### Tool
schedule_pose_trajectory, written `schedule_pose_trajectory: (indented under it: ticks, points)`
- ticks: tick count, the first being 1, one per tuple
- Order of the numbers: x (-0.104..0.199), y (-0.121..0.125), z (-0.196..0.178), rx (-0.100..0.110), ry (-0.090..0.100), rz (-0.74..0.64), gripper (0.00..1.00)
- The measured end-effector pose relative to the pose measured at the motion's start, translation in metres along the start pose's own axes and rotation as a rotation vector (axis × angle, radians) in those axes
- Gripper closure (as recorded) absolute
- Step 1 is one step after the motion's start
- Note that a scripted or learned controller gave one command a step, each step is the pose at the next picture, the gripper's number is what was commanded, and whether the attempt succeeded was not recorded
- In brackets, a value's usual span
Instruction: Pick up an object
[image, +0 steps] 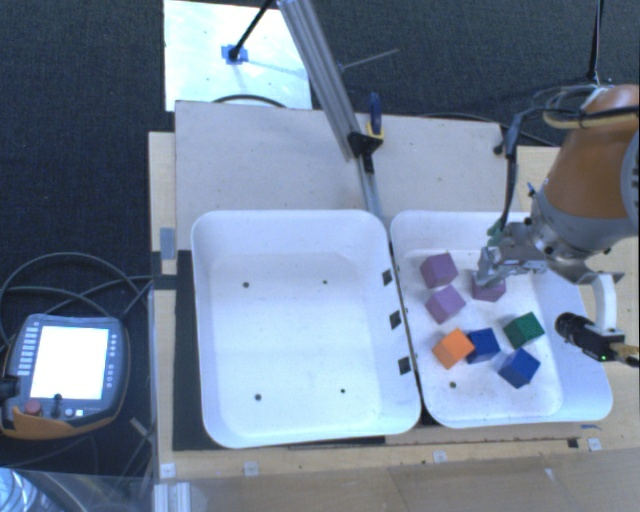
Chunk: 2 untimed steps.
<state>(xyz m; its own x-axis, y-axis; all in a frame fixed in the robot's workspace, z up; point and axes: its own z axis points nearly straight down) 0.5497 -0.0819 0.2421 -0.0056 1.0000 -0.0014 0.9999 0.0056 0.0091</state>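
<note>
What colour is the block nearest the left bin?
Orange, clearest in the camera view.

Purple cube (489, 289) (perhaps gripped), right bin

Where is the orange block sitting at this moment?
In the camera view, the orange block lies in the right bin, near its left wall, touching a blue block on its right and just below a purple block.

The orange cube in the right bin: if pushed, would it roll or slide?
The orange cube looks flat-faced and rigid, so it would probably slide, not roll. It sits against a blue cube, which a push would likely shove along. It looks small and probably light.
</note>
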Motion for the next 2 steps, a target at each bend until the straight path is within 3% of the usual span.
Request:
schedule_pose_trajectory:
  ticks: [1, 2]
  points:
    - [0.0, 0.002, -0.044, 0.002, 0.0, 0.0, 1.0]
    - [0.042, 0.028, -0.041, 0.004, 0.002, -0.004, 1.0]
